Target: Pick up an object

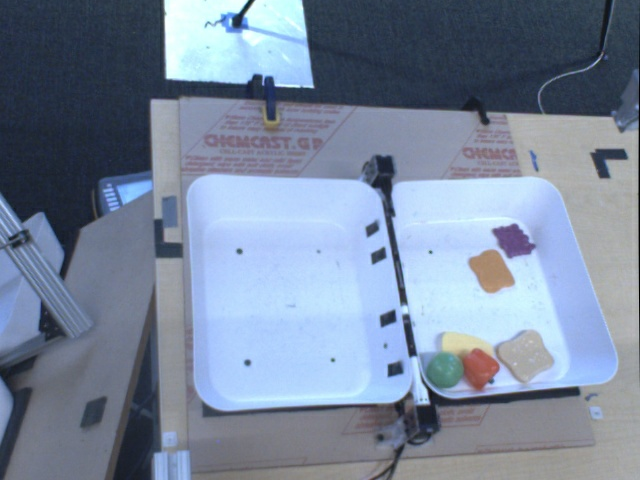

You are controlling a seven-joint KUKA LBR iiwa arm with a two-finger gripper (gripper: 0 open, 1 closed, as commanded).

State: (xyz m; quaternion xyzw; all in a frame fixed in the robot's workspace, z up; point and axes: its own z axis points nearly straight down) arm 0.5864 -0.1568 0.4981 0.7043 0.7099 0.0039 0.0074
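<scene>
Hand: state cannot be told from the camera view; no item is held. Right bin [560, 218], white and shallow, carries all candidate items. Far right corner region: purple piece [513, 239], with an orange flat piece [491, 270] just beside it, nearer the camera. Near edge, a tight cluster: yellow piece [462, 343], green ball [445, 370], red item [481, 368] and toast slice [525, 355], the green ball and red item touching or nearly so, the yellow piece tucked just behind them. Left bin [210, 268], white, shows small dark spots on its floor. Both bins sit on a surface [330, 133] lined with printed cardboard. Risks, judged: a descent into the near cluster may nudge neighbours or pinch two at once; the flat orange piece and toast slice offer little height to close on; items against the bin wall leave scant room for a finger; the round ball may roll away on contact.
</scene>
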